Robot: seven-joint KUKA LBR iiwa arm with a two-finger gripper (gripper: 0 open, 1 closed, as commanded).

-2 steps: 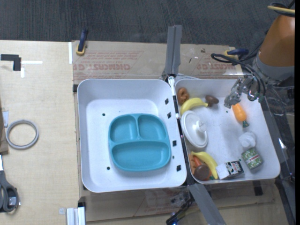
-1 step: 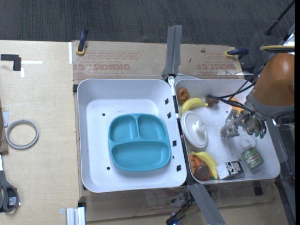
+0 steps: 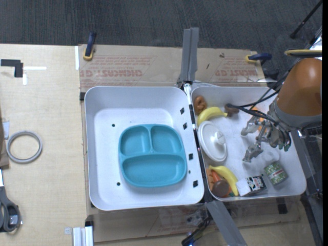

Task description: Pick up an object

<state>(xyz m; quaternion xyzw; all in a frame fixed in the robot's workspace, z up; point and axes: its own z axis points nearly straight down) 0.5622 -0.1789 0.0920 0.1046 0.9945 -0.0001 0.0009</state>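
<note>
Seen from above: two shallow white bins side by side on a pale wooden tabletop (image 3: 41,96), with the right bin (image 3: 297,181) as landmark. Reaching over that bin's right rim, a grey arm with an orange band (image 3: 306,83); wrist partly cut off at the edge. Low over the bin floor, right of center, the pincer (image 3: 252,140), metal fingers (image 3: 253,151) slightly parted, nothing visibly held between them, though cables and glare blur the tips.

Inside the right bin: a white round lid (image 3: 213,140) with a knob against the left wall; a banana (image 3: 210,114) curving just above the lid; a small brown doughnut-like piece (image 3: 200,104) in the top left corner; a dark object (image 3: 231,109) just right of the banana, too small to identify. Along the bottom wall, a second banana (image 3: 227,177) lying beside an orange carrot-like item (image 3: 213,176) and a dark round thing (image 3: 221,188), partly overlapped; a small black-and-white packet (image 3: 254,184); a green-labelled can (image 3: 275,173) tipped near the bottom right, just below the pincer.

Left of the right bin, touching it, the left bin (image 3: 97,152), holding a blue divided plate (image 3: 152,155). Far left of both, a grey tape ring (image 3: 22,146) and scissors (image 3: 8,215), the latter cut off by the frame.
</note>
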